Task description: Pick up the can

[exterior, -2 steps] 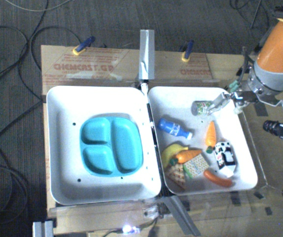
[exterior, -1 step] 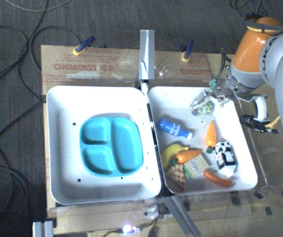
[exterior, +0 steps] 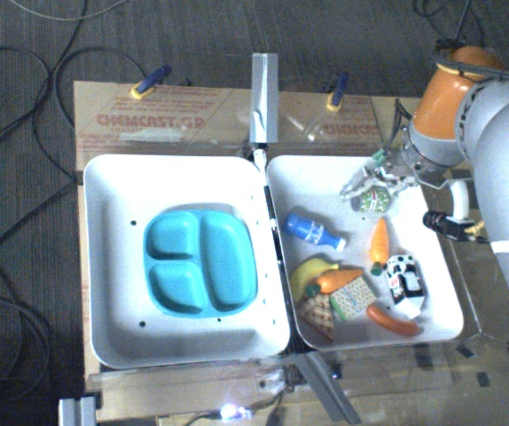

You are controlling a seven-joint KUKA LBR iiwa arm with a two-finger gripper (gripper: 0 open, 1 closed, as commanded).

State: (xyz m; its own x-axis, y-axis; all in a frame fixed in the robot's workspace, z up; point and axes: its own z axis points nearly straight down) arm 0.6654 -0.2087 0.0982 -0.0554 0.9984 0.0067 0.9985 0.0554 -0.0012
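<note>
The can (exterior: 374,201) looks like a small round tin with a greenish end. It sits near the far wall of the right bin (exterior: 445,322). My gripper (exterior: 372,183) is directly over it, at its far side, with metal parts reaching down to the can's rim. The grey arm with its orange band (exterior: 441,96) comes in from the upper right. The gripper's body hides the contact with the can, so I cannot make out whether the can is held.
The right bin also holds a blue bottle (exterior: 312,231), a carrot (exterior: 379,240), a banana (exterior: 308,273), a second carrot (exterior: 339,280), a checkered packet (exterior: 352,298), a red sausage (exterior: 394,320) and a black-and-white item (exterior: 403,280). The left bin (exterior: 113,193) holds a blue divided tray (exterior: 201,260).
</note>
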